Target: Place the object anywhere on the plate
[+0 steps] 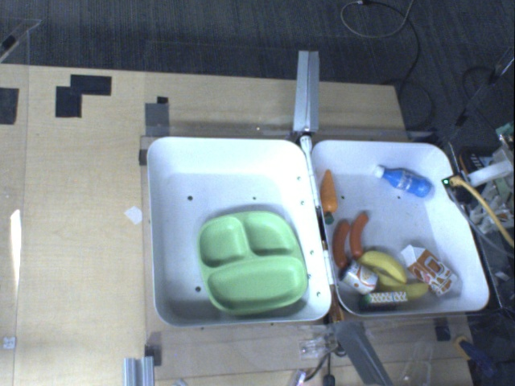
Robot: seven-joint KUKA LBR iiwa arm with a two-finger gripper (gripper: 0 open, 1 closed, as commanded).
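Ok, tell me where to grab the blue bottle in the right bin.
Grip the blue bottle across the middle of its body, coming straight down from above. It lies on its side, alone in the far part of the right bin, cap toward the left, so closing across its narrow width looks easiest.

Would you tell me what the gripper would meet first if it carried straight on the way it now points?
Hard to say: the gripper is blurred at the lower edge. If it points up-left as it seems, the left bin's near wall comes first, then the green plate.
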